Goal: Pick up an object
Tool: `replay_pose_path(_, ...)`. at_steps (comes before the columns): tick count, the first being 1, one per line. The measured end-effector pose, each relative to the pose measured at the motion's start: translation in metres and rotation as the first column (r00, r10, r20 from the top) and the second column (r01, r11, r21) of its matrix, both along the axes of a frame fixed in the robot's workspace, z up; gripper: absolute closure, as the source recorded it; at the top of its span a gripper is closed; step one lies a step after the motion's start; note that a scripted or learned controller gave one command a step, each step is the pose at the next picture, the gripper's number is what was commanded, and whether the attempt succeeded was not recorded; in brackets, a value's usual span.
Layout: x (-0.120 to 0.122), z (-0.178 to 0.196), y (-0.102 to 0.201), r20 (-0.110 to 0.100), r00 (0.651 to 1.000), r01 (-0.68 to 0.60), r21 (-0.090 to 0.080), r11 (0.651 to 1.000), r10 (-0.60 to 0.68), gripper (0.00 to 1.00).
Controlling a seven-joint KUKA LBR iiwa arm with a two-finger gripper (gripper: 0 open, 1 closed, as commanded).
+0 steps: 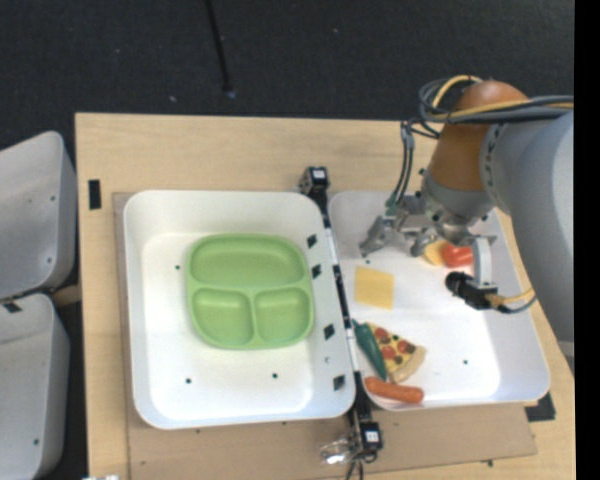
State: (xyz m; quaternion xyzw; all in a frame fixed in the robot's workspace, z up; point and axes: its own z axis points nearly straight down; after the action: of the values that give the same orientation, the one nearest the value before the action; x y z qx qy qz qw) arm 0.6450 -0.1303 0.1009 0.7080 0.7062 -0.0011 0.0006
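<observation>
While our arm (520, 158) reaches in over the right bin (510, 368), our hand (405, 230) hangs low near that bin's far side, its metal fingers (378, 236) splayed apart toward the left with nothing visible between them. We judge the pick as not yet made: every object we can see lies on the bin floor.

Just below the hand lies a yellow cheese slice (374, 288), flat and near the fingertips but apart from them. Tucked under the wrist on the right we see an orange-red piece (450, 255), partly hidden by the arm, so we cannot tell what it is. Toward the near edge a toy pizza slice (398, 354) rests beside a green-handled item (365, 346) that lies along the divider, and a red sausage-like piece (395, 393) sits at the near left corner of the bin. The left bin (160, 388) carries a green divided plate (250, 290), well apart from the hand.

As we read it, the approach is under way and the grasp itself is all still to come: settling on one object, closing on it, and lifting it off the surface of the bin. The cheese slice looks the closest candidate, though being so flat it may be hard to grip.
</observation>
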Motion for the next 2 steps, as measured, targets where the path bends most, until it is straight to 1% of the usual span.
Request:
replay_pose_path(1, 0.001, 0.012, -0.001, 0.004, 1.0, 0.002, 0.0, 1.0, -0.001, 1.0)
replay_pose_path(2, 0.008, 0.071, -0.009, 0.007, 1.0, 0.002, 0.001, 1.0, -0.002, 1.0)
